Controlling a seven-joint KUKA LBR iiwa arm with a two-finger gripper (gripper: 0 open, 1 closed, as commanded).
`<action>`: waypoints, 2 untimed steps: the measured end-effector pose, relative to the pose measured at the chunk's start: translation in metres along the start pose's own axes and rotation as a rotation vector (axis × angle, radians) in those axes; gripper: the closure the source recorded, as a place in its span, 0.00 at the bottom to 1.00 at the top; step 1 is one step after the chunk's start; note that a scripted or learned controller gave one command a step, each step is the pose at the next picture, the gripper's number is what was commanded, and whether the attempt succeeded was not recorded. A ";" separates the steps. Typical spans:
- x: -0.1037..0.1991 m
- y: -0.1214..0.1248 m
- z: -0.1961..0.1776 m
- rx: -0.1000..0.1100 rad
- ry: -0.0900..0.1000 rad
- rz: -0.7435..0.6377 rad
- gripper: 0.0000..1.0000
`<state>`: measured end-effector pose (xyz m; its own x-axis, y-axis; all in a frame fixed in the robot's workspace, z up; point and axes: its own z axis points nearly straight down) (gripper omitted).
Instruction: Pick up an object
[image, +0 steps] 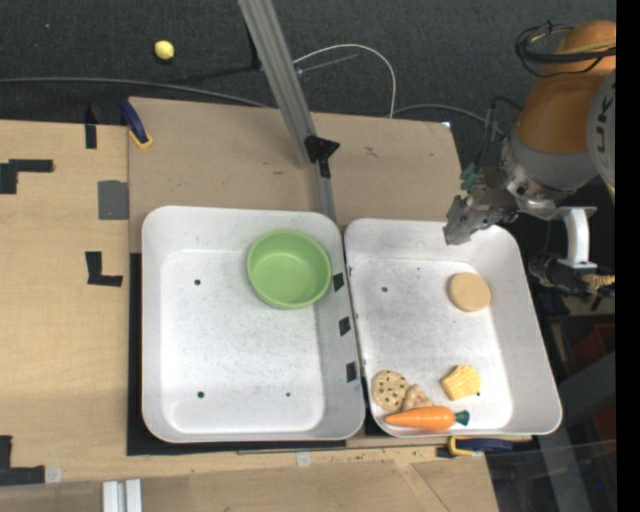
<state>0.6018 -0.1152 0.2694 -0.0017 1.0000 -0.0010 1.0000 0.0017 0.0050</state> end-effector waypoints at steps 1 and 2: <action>0.000 0.001 -0.032 0.002 0.000 0.000 1.00; 0.049 0.013 -0.029 0.006 0.002 -0.004 1.00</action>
<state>0.6144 -0.0658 0.2984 -0.0057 1.0000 0.0008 1.0000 0.0057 -0.0008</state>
